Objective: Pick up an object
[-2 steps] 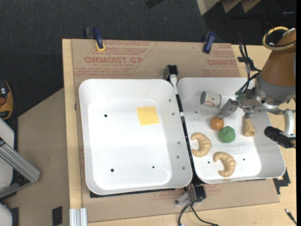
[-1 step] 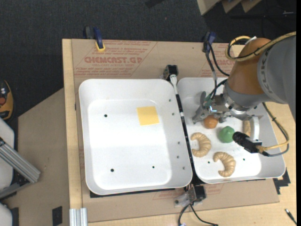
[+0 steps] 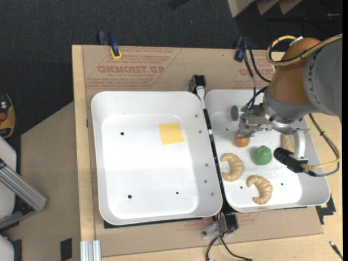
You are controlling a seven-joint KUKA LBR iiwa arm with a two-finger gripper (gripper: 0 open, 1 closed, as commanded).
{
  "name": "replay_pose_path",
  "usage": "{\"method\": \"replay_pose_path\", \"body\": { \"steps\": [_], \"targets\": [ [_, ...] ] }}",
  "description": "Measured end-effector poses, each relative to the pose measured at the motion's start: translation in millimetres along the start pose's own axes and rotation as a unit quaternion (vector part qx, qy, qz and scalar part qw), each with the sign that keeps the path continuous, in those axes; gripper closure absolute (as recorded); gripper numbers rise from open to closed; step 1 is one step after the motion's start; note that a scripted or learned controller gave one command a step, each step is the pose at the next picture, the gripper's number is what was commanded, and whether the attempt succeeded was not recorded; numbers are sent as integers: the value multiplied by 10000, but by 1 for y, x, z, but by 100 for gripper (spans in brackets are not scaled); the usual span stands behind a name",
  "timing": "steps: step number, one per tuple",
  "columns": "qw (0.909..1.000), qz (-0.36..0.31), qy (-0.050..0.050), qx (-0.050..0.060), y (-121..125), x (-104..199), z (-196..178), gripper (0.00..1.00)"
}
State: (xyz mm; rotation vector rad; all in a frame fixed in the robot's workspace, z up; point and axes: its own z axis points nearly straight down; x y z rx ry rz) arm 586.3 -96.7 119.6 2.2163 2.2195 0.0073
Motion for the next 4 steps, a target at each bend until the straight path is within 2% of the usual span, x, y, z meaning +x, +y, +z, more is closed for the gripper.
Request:
{"method": "replay_pose_path", "body": {
  "steps": [1, 2, 3, 4],
  "targets": [
    [10000, 16, 4, 40, -37, -10, -46, 100],
    [10000, 9, 7, 45, -36, -10, -43, 0],
    [10000, 37, 11, 69, -84, -59, 39, 0],
    [10000, -25, 63, 44, -15, -90, 35, 0]
  ]
}}
